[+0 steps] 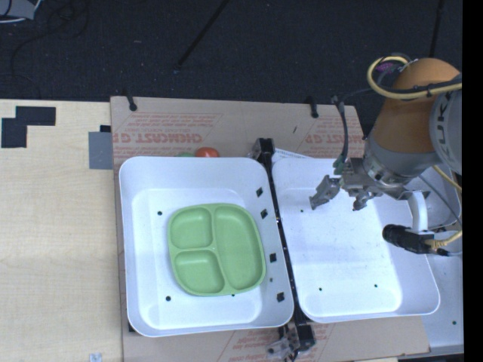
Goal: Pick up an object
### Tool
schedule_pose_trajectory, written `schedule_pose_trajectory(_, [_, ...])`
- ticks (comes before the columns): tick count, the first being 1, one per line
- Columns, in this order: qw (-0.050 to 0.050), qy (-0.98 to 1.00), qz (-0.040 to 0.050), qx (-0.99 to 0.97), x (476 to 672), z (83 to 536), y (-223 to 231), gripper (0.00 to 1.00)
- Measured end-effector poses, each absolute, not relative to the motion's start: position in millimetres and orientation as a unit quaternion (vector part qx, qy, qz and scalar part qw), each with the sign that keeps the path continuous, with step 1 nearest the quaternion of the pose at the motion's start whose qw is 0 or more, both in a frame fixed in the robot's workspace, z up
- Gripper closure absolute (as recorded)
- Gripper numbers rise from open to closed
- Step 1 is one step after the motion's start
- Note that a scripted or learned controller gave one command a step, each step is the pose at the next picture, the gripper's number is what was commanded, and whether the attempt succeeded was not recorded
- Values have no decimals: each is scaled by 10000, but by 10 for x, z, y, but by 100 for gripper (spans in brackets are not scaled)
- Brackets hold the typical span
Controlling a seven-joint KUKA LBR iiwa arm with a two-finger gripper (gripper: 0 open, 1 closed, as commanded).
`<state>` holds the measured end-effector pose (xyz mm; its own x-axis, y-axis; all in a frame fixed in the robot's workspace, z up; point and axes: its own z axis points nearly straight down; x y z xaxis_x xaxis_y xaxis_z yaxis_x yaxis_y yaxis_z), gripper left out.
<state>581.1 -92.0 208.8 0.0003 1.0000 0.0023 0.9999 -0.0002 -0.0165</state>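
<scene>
A light green divided plate [216,248] with three compartments lies flat in the middle of the left bin [143,202]. My gripper [341,199] hangs over the far part of the right bin [355,277], well to the right of the plate. Its two fingers [324,194] are spread apart with nothing between them. The grey arm with its orange band [415,104] comes in from the right.
A small red-orange object [207,153] peeks over the left bin's far rim, outside the bin on the cardboard. A black divider with clips [273,225] runs between the two bins. A black cable end [407,238] hangs over the right bin's right side.
</scene>
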Motion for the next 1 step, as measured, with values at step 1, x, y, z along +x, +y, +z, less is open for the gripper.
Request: schedule_pose_trajectory(1, [16,-7075,10,-7067,5838,2156,-923,0])
